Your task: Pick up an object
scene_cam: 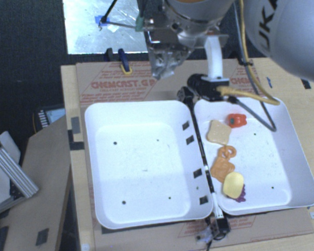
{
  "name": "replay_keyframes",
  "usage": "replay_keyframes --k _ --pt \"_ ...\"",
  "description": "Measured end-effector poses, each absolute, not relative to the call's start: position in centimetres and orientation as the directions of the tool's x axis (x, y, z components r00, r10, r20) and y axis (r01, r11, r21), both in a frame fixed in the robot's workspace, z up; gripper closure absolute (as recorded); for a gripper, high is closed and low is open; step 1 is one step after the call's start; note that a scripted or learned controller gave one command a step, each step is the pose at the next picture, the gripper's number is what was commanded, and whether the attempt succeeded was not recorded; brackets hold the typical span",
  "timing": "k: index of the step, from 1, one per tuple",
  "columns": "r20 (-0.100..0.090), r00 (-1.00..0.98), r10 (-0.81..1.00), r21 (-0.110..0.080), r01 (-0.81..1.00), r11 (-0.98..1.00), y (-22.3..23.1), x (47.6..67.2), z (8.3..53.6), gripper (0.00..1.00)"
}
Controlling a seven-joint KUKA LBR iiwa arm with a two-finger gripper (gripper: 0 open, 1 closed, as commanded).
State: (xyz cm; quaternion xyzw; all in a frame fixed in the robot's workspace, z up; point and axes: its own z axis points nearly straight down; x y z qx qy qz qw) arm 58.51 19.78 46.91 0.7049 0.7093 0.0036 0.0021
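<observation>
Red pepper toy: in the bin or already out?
In. The red pepper toy lies on the floor of the right bin, near its far edge; the gripper is beyond the bins.

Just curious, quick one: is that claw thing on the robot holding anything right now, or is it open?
Gripper: raised above the far edge of the bins, too blurred to tell open from closed; nothing visibly held.

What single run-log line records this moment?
claw: raised behind bins, nothing seen held | right bin: red pepper, four other toys | pick: not done
</observation>
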Motion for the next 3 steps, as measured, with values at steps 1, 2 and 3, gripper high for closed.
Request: replay_keyframes --k 1,2,3 --pt "0.002 -0.007 1.0 0.004 1.0 0.007 23.6 54.3 51.5 1.0" --pt "0.003 0.0 1.0 0.012 1.0 0.0 23.4 64.2 53.8 1.0" --pt "0.001 -0.005 1.0 -0.001 1.0 0.005 23.5 58.2 53.6 1.0"
